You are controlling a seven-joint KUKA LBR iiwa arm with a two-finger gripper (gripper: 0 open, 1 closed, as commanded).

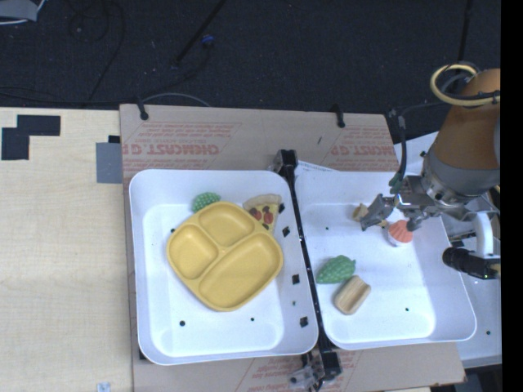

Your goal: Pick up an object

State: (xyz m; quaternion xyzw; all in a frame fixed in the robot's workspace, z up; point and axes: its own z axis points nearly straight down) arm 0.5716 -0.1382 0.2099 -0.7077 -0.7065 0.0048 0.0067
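Small orange-red toy | right white bin | hand low beside it, lining up a grab | grip: can't tell

- Arm reaching in from right, gripper hanging over right bin, upper part.
- Small tan piece sitting at the fingertips; can't tell if it's gripped.
- Orange-red item lying just beside gripper.
- Green toy & tan bread-like piece touching, lower-left in right bin.
- Left bin: yellow divided plate taking up the middle, w/ green item & pizza slice sitting at its top edge.
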